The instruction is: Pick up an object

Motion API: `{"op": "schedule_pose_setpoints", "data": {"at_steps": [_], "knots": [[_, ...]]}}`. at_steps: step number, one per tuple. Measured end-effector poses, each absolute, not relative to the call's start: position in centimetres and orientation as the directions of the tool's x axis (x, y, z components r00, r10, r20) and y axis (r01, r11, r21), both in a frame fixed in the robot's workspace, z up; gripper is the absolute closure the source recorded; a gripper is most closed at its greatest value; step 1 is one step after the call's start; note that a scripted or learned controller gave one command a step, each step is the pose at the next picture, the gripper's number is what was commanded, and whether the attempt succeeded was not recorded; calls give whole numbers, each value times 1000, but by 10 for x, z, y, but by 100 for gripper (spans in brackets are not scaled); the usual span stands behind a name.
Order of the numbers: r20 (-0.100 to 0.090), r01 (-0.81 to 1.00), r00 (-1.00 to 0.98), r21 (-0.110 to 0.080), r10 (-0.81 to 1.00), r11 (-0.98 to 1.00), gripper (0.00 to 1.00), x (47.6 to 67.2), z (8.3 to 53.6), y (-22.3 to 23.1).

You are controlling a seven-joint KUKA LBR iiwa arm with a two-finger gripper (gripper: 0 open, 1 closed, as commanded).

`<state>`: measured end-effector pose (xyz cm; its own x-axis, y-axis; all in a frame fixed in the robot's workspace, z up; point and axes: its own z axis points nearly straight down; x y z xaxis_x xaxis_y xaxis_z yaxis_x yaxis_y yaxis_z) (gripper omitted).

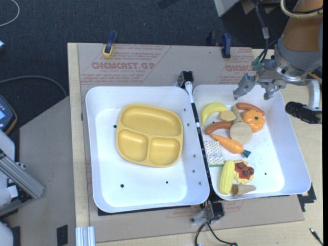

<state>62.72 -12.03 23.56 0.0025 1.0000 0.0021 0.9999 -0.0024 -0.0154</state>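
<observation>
The right bin (pixel 287 137) holds a heap of toy food. In it are a yellow banana (pixel 214 109), a reddish sausage (pixel 219 126), a carrot (pixel 228 143), an orange pumpkin-like piece (pixel 254 121), a round beige biscuit (pixel 241 132), a corn cob (pixel 227 176) and a pizza slice (pixel 244 171). My gripper (pixel 255 91) hangs over the bin's far edge, just behind the heap. Its two fingers are spread open with nothing between them.
The left bin (pixel 102 152) carries a yellow three-compartment plate (pixel 149 135). A black clip (pixel 185 78) sits where the two bins meet at the back. Blue clamps (pixel 225 44) hold the cardboard sheet under the bins. The arm's orange band (pixel 303 14) rises at the top right.
</observation>
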Motion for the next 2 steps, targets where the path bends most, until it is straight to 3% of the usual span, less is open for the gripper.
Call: {"op": "schedule_pose_setpoints", "data": {"at_steps": [1,2], "knots": [[1,1000,0,-1,1000,0,0,630,244,-120],[0,1000,-1,-2,1000,1,0,634,202,-115]]}}
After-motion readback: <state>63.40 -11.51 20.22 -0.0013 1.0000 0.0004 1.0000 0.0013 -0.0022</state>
